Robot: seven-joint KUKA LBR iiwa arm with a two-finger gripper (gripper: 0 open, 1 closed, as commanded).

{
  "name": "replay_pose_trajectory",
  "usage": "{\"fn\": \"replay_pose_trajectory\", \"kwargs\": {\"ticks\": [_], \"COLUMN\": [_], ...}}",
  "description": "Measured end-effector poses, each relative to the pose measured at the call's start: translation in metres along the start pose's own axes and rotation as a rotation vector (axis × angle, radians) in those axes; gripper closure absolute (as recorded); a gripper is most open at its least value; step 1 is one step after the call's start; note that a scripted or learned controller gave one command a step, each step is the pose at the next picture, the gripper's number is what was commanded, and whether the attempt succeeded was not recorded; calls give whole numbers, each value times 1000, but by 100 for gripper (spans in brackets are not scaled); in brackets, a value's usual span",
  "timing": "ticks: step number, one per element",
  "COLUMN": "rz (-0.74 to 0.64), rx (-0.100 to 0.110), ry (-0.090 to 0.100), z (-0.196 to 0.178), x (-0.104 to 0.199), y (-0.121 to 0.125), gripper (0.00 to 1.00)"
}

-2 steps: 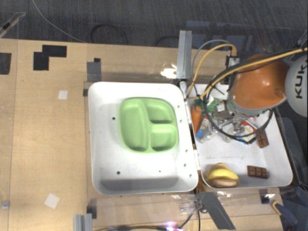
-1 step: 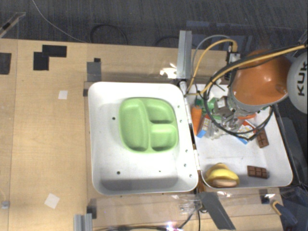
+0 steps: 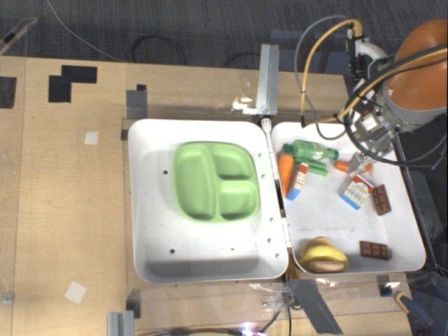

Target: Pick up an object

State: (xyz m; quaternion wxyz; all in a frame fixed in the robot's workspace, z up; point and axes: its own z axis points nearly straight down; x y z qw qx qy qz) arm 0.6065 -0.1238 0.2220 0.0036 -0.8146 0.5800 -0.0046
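Observation:
The right bin point(image 3: 329, 219) holds several small objects. A green bottle point(image 3: 311, 151) lies at its back, with an orange carrot point(image 3: 286, 169) and a small red and blue box point(image 3: 297, 181) beside it. A blue and white carton point(image 3: 354, 193) lies right of the middle. Two brown chocolate bars point(image 3: 380, 199) point(image 3: 374, 250) lie near the right wall. A yellow banana with a tan roll point(image 3: 322, 255) rests at the front. My gripper point(image 3: 361, 162) hangs low over the back right of this bin, just above the carton and next to a small orange piece point(image 3: 341, 165).
The left bin point(image 3: 150, 187) carries a green divided plate point(image 3: 214, 180). A metal post point(image 3: 267, 82) stands behind the wall between the bins. Cables loop above the right bin's back edge. The wooden bench stretches out to the left.

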Motion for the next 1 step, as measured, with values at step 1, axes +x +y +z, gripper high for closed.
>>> {"fn": "replay_pose_trajectory", "kwargs": {"ticks": [1], "rz": [-185], "rx": [-7], "ry": [-7], "z": [71], "x": [71], "y": [-28], "gripper": [100]}}
